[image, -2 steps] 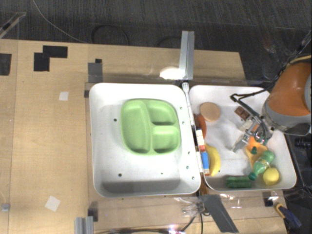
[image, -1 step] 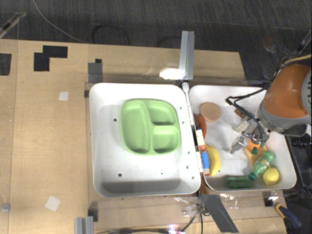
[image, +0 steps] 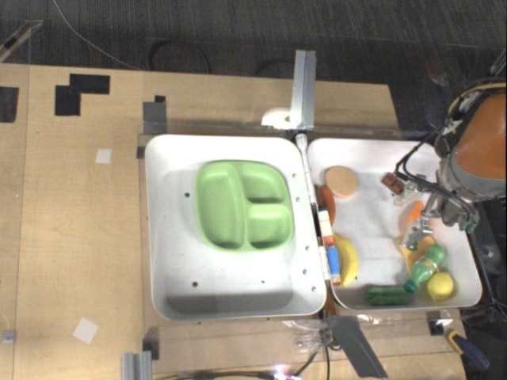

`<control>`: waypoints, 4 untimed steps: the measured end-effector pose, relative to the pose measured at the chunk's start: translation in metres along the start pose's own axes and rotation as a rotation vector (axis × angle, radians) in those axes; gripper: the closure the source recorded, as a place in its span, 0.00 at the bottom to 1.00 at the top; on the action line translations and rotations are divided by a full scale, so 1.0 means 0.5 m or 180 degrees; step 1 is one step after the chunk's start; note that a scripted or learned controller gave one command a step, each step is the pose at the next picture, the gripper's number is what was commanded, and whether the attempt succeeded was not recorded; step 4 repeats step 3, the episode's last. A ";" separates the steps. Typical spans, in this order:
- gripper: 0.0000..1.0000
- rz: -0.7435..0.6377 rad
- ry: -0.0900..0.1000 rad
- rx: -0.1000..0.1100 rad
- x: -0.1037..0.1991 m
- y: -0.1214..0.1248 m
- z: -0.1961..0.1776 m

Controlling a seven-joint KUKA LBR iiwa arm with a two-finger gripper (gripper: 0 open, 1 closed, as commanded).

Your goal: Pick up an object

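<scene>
While hand (image: 418, 229) hovers, green bottle (image: 425, 266) lies diagonal, cap lower-left.

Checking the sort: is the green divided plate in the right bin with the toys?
No, the green divided plate lies in the left bin.

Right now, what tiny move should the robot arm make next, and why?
Probably lower the end effector a little straight down: it sits over the orange carrot-like piece in the right bin, and I see nothing between its fingers.
</scene>
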State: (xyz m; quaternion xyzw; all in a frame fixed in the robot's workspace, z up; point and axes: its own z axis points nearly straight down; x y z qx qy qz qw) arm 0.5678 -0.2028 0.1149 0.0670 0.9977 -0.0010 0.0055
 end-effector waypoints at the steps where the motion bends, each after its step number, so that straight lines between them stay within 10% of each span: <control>1: 0.00 0.0120 -0.0006 -0.0003 -0.057 0.004 0.053; 2: 0.00 0.0366 -0.0009 -0.0004 -0.004 0.064 0.051; 3: 1.00 0.0356 -0.0063 -0.0003 -0.015 0.066 0.021; 4: 1.00 0.0356 -0.0063 -0.0003 -0.015 0.066 0.021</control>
